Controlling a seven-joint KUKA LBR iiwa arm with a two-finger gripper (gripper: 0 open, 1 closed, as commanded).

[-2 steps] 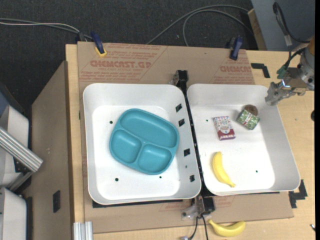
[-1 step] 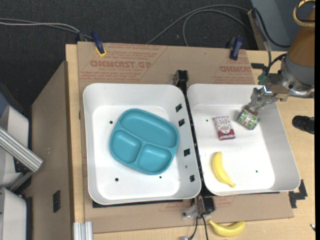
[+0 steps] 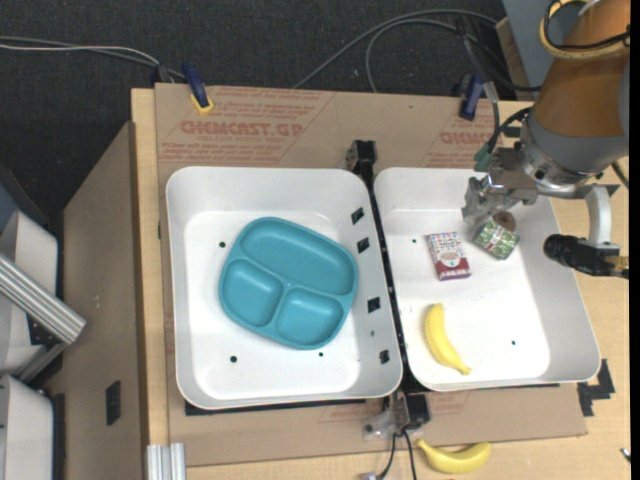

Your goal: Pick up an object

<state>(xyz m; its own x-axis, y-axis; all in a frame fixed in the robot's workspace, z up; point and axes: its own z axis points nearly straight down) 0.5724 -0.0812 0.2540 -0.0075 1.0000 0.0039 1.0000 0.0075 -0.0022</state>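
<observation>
Care at this stage means a straight, centred descent or a clean lift, because the gripper hangs over the far part of the right bin, right at a small green-and-white patterned object that looks like a crumpled packet or a small can lying on its side. That object sits just on the near side of the metal fingers and appears to touch or overlap them, so it is the likely target. From this slanted view it cannot be told whether the object is truly between the fingers or merely beside them, nor how wide they stand apart; the fingertips merge with the object's pattern.

If the grasp is not yet made, the tool should settle squarely astride the object, since a rounded thing may roll off toward the bin wall. If it is made, a slow vertical rise would test it.

Other candidates lie in the same bin: a small red-and-white box just to the left of the green object, and a banana nearer the viewer. The left bin carries a blue divided plate.
</observation>
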